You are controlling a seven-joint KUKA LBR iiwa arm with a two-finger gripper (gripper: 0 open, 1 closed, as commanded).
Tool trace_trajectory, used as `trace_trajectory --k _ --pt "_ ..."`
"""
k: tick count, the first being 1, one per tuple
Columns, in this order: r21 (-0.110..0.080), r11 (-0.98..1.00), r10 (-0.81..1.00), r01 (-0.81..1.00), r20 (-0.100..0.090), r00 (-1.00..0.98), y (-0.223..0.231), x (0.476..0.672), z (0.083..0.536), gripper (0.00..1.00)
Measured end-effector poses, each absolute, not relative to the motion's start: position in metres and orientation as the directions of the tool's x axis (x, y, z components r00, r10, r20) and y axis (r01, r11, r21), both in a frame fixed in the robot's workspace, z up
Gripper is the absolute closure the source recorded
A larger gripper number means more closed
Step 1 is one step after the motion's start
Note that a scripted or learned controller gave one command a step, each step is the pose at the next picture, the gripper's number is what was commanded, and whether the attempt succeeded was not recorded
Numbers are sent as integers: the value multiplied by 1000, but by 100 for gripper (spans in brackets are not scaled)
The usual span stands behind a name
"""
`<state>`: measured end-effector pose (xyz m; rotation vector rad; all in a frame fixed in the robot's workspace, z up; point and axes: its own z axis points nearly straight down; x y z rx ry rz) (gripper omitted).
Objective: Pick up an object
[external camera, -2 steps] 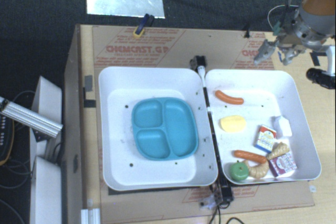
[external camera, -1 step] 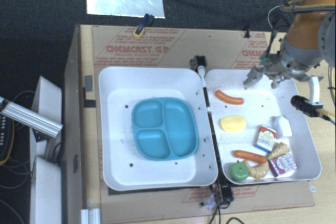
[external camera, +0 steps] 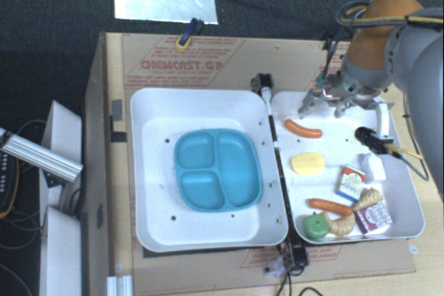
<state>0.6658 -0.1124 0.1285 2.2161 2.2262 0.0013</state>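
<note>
- end effector hung over the right bin at its 11 o'clock corner, fingers spread, gripping nothing
- closest thing was the hot dog, just toward 7 o'clock
- blue plate sat in the left bin

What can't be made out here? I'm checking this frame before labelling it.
- Gripper: fingers too small and blurred to tell open or shut, camera view.
- Carton and packet: print too small to read.
- Arm: cut off by the right edge.
</note>
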Motion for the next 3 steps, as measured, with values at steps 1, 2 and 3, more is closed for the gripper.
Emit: trace_trajectory --k 1,2,3 --pt "1 5 1000 1000 0 -5 -88 669 101 0" --pt "1 5 1000 1000 0 -5 -84 669 85 0" --pt "5 7 1000 1000 -1 -7 -84 670 96 100"
